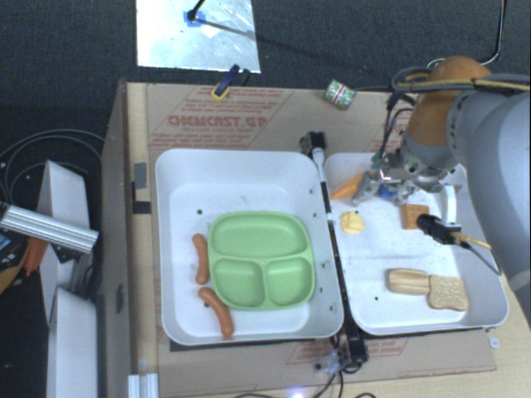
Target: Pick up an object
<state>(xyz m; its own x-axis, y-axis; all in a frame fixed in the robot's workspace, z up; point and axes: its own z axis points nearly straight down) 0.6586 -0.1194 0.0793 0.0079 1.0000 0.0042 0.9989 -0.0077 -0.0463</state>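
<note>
Claw (383, 182) over right bin (489, 305) — orange wedge (346, 188) just beside, left

I see my grey arm (489, 131) reaching in from the right, orange band up, hand (383, 181) pointed low.

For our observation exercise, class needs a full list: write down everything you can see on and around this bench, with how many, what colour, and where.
White bins: 2, white, side by side on the bench.
Divided tray: 1, green, in the left bin.
Sausages: 2, orange-brown, in the left bin, left of the tray.
Wedge piece: 1, orange, right bin, upper left.
Small lump: 1, pale yellow, right bin, near the divider.
Block: 1, brown, right bin, beside the gripper.
Bread pieces: 2, tan, right bin, lower part.
Small can: 1, green, on the cardboard behind the bins.
Arm: 1, grey, orange band, from the right.
Gripper: 1, over the right bin's upper part.
</note>
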